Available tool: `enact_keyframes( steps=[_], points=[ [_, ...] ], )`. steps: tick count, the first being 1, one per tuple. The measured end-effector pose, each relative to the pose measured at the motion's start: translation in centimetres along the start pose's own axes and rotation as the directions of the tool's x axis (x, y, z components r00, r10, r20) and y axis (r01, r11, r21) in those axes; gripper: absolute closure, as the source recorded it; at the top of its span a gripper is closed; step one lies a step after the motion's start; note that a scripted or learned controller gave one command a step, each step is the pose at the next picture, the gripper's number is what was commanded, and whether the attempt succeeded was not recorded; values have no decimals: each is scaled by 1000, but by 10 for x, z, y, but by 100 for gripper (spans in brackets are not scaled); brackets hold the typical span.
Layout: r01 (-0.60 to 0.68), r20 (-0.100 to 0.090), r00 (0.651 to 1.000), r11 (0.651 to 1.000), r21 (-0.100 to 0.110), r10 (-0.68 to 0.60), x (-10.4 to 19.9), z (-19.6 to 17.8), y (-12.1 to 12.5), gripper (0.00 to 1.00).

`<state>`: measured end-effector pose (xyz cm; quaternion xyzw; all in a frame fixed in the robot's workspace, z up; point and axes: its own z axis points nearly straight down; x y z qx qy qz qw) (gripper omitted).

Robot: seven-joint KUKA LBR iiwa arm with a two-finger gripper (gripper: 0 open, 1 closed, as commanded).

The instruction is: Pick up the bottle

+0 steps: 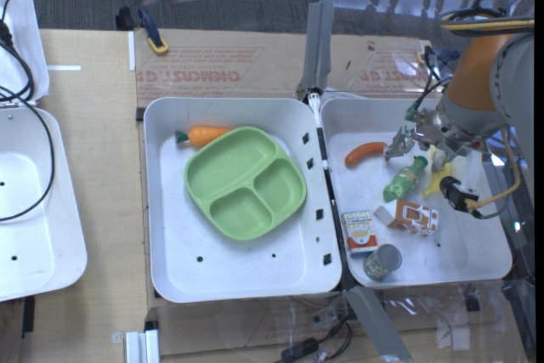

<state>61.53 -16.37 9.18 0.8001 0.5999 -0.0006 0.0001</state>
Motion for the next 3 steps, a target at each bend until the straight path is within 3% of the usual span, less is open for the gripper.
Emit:
enact_keyframes(
  steps=[1, 2, 3],
  points=[
    [-42, -15, 999, 999, 3, 42, -13, -1, -16, 0],
    [-44, -5, 999, 999, 1, 44, -18, -10, -16, 100],
    [-132, 1, 991, 991, 1, 132, 39, -92, 4, 100]
  ],
)
